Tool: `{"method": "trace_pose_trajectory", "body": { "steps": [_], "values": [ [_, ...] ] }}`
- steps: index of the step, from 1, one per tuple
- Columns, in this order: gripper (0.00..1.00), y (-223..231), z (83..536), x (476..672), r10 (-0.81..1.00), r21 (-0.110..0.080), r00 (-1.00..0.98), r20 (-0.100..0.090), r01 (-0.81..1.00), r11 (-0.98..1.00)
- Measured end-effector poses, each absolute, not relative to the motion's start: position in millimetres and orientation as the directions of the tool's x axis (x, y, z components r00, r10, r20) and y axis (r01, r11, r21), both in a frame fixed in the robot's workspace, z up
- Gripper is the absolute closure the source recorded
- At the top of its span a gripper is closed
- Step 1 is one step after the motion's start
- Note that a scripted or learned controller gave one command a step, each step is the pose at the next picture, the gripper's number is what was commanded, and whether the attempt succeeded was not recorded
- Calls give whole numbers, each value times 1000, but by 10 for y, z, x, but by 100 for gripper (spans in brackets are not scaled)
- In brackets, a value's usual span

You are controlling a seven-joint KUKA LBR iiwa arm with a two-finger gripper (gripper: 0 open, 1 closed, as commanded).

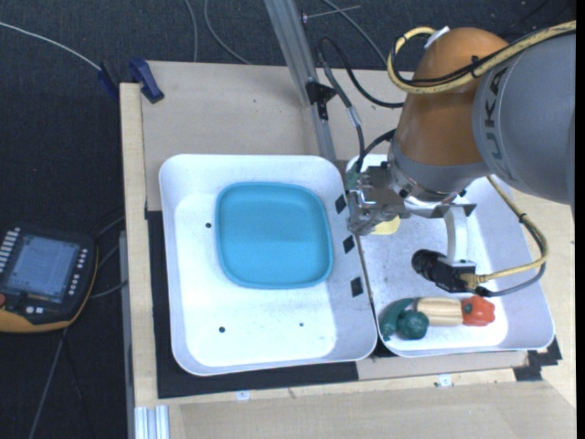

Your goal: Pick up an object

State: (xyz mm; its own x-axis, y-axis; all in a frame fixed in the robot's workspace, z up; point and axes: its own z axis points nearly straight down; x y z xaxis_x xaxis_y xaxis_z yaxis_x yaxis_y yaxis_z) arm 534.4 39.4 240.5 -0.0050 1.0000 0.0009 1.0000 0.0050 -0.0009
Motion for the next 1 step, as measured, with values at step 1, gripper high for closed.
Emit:
{"method": "trace_pose_trajectory", "body": {
  "steps": [1],
  "values": [
    [100, 860, 2380, 5411, 1000, 0, -4, 1, 1000, 4]
  ]
}}
